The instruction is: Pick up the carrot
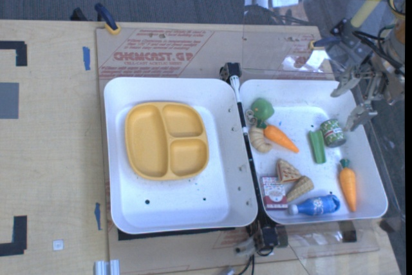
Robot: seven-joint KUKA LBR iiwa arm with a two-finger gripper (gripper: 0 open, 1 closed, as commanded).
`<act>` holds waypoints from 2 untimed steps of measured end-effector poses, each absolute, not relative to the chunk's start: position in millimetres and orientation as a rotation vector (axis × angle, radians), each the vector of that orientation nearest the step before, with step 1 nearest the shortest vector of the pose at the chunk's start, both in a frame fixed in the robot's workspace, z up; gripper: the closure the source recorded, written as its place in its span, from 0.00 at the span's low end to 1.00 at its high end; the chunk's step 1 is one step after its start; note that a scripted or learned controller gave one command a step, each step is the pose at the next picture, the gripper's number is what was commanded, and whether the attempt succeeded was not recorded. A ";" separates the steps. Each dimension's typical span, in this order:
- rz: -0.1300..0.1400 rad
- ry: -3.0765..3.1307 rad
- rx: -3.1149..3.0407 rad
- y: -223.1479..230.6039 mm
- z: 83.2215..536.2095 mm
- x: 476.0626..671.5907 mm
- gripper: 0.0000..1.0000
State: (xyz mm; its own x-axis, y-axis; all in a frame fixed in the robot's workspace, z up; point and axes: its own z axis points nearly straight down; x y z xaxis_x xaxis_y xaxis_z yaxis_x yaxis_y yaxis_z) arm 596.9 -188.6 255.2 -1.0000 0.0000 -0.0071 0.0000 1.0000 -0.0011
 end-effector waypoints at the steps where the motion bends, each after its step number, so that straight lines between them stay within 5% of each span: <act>1: 0.005 3.134 0.334 -195.5 108.8 551.2 0.00; 2: 0.007 3.065 0.630 -111.8 90.6 585.0 0.00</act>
State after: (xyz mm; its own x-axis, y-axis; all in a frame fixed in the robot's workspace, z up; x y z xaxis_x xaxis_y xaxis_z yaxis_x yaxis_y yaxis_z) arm 585.0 -111.8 90.6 -0.9189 0.3944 -0.0113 0.3943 0.9190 0.0067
